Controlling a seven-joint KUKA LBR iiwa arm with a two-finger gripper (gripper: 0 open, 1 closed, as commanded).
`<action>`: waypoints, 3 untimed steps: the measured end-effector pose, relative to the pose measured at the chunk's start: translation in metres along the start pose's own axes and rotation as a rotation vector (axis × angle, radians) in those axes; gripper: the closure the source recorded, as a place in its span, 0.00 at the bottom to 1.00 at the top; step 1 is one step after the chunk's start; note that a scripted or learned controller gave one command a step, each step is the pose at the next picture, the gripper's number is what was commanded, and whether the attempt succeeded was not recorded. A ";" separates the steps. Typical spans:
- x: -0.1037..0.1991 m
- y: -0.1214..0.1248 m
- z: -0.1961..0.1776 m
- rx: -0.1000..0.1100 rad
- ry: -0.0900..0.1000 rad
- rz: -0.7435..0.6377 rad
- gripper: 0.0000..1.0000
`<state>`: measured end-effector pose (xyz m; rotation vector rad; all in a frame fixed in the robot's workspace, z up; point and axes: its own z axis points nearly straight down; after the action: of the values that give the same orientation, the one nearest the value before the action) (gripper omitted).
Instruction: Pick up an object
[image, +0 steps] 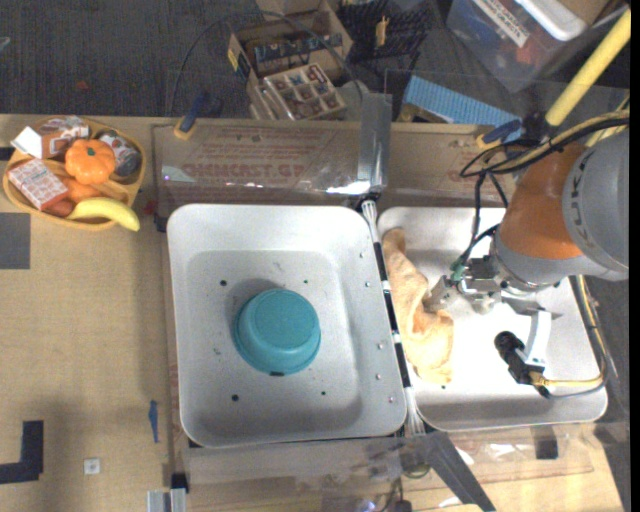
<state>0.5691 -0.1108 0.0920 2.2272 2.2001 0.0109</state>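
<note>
A robotics lab: wooden bench (80, 330), two white bins (190, 250), KUKA arm (570, 200), loose cables (480, 190), cluttered floor.

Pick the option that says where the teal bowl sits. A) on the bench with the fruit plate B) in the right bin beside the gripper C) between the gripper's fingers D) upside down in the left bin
D: the teal bowl lies rim down in the middle of the left bin, well apart from the gripper, which is over the right bin.

grey arm (605, 205) with orange band (540, 215), black cables, metallic end effector (440, 297).
</note>
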 end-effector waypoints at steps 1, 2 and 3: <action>0.027 0.027 -0.093 0.012 0.001 0.156 0.00; -0.008 0.006 -0.002 0.001 0.002 0.130 0.00; -0.013 0.040 -0.101 0.011 0.001 0.055 0.00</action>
<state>0.6077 -0.1237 0.1935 2.2928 2.1441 0.0009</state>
